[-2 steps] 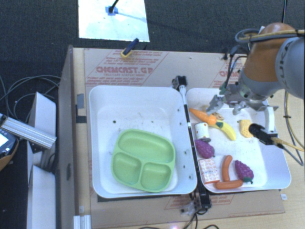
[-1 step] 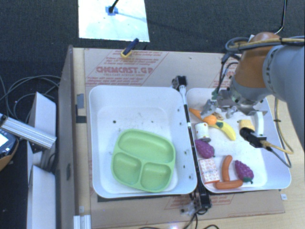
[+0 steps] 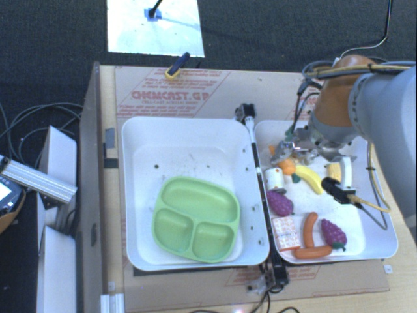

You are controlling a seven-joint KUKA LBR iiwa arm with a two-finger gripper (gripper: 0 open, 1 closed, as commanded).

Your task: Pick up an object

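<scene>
The right bin [image 3: 378, 237] holds several toy foods. An orange piece [image 3: 287, 167] lies near its upper left, with a yellow banana [image 3: 310, 178] just to its right and a small white cylinder [image 3: 275, 178] below it. Lower down are two purple grape bunches [image 3: 280, 203] [image 3: 333, 233], a red sausage [image 3: 309, 223], a second sausage [image 3: 311, 253] along the front wall and a patterned cracker pack [image 3: 285, 232]. My gripper [image 3: 287, 150] hangs low over the bin's upper left, directly above the orange piece. I see nothing held in it.
The left bin [image 3: 140, 175] holds a green divided tray [image 3: 195, 219]. A black divider strip [image 3: 255, 155] runs between the bins. The grey arm [image 3: 381, 106] covers the right bin's upper right; a black plug with a yellow cable [image 3: 339, 192] hangs beside the banana.
</scene>
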